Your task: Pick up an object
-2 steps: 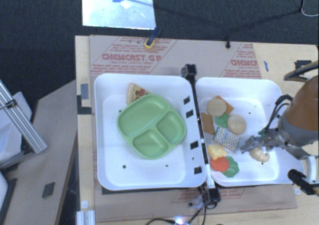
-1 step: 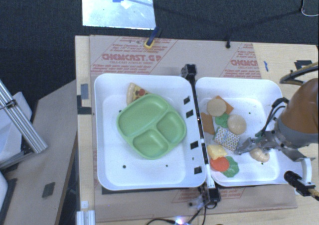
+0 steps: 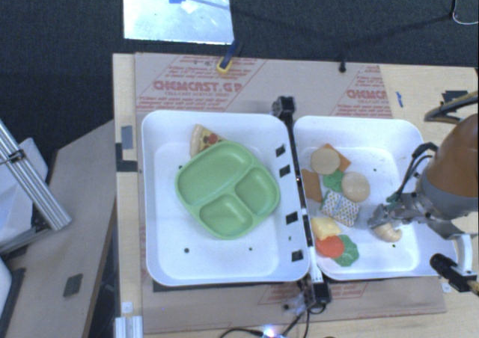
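Here: bench (image 3: 187,78) w/ two white bins (image 3: 168,254), dark floor (image 3: 60,30); gripper (image 3: 385,218) in right bin, grip unclear.

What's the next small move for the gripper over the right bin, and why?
Probably a short descent straight down, then close. The gripper sits low in the right bin, right over a small tan piece, with nothing visibly between its fingers. The other toy food lies further left, so the tan piece looks like the nearest target.

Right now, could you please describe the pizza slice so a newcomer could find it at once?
Look in the left bin. A green tray fills its middle, and the pizza slice pokes out from under the tray's upper left edge. It is the sole tan wedge there.
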Robot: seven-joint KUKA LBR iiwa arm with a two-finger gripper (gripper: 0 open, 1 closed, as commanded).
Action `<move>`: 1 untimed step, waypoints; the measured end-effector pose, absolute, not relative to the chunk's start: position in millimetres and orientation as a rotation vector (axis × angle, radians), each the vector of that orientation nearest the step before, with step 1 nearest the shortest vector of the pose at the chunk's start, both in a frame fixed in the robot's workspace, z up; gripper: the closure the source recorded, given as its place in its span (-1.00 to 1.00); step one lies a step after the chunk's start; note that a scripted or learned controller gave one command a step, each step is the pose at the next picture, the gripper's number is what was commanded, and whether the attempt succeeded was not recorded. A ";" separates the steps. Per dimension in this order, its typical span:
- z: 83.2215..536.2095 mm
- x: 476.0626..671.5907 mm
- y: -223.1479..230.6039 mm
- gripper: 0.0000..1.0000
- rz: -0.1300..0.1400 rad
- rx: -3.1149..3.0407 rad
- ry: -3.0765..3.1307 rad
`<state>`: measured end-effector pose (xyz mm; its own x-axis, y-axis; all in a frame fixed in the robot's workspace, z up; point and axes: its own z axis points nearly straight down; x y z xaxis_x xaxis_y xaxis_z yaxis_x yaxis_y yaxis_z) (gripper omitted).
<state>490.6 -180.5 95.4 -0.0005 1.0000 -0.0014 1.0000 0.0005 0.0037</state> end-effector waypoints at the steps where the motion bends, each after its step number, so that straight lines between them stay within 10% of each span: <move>1: 157.3 495.5 -186.1 1.00 0.004 2.213 2.221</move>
<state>495.5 -186.1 157.3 -0.0034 1.0000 -0.0025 1.0000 0.0034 0.0062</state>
